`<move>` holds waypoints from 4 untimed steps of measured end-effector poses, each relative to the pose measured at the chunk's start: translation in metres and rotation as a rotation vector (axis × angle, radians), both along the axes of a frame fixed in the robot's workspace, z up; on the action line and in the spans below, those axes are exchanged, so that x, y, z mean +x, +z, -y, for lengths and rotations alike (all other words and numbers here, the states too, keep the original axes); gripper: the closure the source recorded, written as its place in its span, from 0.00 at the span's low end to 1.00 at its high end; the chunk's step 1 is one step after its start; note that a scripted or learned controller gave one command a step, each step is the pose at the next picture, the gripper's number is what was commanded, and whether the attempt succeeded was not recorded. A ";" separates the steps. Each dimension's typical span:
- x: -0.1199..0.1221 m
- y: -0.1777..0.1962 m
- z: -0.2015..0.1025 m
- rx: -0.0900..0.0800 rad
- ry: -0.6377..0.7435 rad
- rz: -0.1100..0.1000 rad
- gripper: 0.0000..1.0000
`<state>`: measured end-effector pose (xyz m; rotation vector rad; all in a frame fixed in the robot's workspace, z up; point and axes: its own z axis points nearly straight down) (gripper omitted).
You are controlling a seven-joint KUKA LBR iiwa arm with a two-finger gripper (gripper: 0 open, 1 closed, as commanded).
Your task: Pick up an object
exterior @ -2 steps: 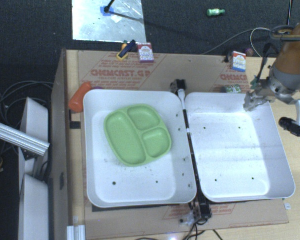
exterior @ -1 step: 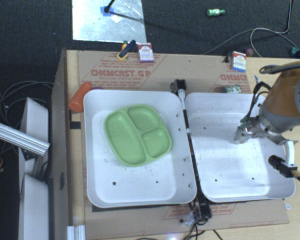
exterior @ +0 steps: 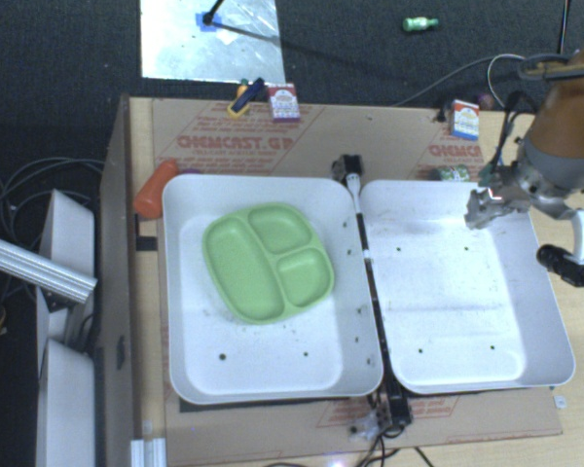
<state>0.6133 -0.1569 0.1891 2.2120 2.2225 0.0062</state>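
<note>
The green divided plate (exterior: 269, 264), the only thing lying in either bin, sits in the left bin (exterior: 190, 358), toward its upper middle, resting flat with its three compartments facing up. The claw (exterior: 484, 205) is well apart from it, over the upper right part of the right bin (exterior: 467, 358), near that bin's far rim, at the end of the grey arm (exterior: 565, 125) with its orange band. At this size and angle I cannot tell whether the claw is released or clenched, and nothing is visible between its tips.

Outward from there, the divider between the two bins lies between claw and plate. On the cardboard-covered table (exterior: 302, 129) behind the bins stand two small red-and-white boxes (exterior: 284, 102), and an orange object (exterior: 155, 187) lies at the left bin's upper left corner.

Judging from this, the task appears to be at its start: no object is lifted, and the plate looks untouched. What is left is essentially everything: crossing to the left bin, coming down on the plate, gripping a rim and raising it.
</note>
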 end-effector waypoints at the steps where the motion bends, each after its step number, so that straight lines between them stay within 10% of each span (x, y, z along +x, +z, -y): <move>1: -0.001 -0.002 0.000 0.001 -0.001 -0.004 0.00; 2: -0.028 -0.105 0.006 0.001 -0.003 -0.005 0.00; 4: 0.056 -0.105 -0.040 0.001 0.000 -0.005 0.00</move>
